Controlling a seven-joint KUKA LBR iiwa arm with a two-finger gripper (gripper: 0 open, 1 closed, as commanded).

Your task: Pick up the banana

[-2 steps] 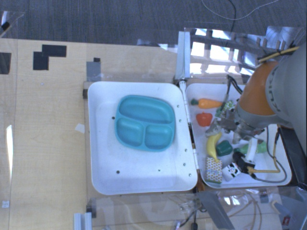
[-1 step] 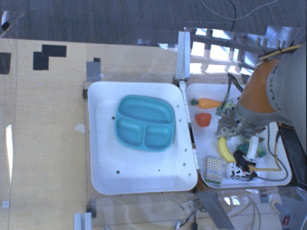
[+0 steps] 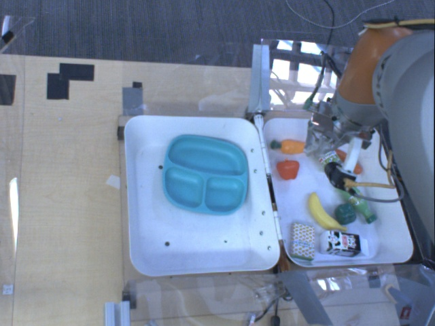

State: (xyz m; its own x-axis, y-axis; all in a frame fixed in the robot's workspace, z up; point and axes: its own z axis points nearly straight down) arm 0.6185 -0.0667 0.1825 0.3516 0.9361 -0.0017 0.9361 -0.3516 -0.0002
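The banana (image 3: 322, 211) lies at six o'clock from the gripper (image 3: 325, 143), well apart. Its long axis runs eleven to five. Whether the gripper is open, I cannot tell.

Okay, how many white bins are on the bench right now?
2. The left bin holds a blue divided plate. The right bin holds the banana and other small items, with the gripper over its far end.

Count: two white bins (image 3: 146, 250), one blue divided plate (image 3: 205, 173), one banana (image 3: 321, 211), one milk carton (image 3: 342, 243), one red tomato (image 3: 288, 169).
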